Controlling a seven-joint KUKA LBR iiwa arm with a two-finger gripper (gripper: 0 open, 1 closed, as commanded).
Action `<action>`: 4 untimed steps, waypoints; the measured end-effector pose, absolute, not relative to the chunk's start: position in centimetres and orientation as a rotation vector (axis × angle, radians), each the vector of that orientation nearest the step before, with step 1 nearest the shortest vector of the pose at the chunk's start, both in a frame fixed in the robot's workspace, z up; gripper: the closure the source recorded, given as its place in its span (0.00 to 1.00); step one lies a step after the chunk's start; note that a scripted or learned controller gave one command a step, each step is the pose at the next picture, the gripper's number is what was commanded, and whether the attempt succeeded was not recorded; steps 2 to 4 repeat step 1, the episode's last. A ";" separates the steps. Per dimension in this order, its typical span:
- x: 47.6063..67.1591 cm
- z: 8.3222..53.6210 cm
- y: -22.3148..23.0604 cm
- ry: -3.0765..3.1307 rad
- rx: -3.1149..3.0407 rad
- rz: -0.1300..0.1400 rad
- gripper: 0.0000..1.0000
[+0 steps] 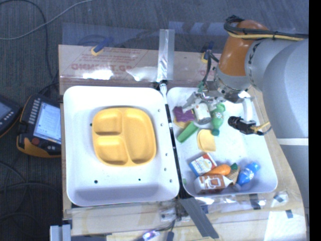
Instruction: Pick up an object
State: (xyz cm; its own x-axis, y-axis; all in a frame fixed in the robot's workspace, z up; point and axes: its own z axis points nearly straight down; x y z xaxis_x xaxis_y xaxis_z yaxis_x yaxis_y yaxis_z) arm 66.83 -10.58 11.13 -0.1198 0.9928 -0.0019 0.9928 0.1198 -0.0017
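Observation:
My gripper (200, 104) hangs low over the far left part of the right bin (261, 149). Right under and around it lie a purple item (182, 115), a green cucumber-shaped piece (187, 131) and a small green bottle (217, 118). A white piece (202, 113) sits directly at the gripper's tip; whether it is gripped is unclear. Nearer the front lie a yellow wedge (206, 140), a red and white carton (201, 163), an orange carrot (221, 169), a blue item (248, 173) and a brown packet (210, 184).
The left bin (80, 179) holds a yellow divided tray (123, 136). A divider wall (170, 139) separates the two bins. A black cable fitting (241, 124) on the arm hangs over the right bin's far right side. A pendant (42, 124) lies left of the bench.

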 end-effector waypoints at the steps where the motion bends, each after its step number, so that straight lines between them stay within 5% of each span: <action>1: 67.6 9.7 -12.7 2.280 2.135 0.025 0.00; 4: 67.6 9.7 -12.7 2.280 2.135 0.025 0.00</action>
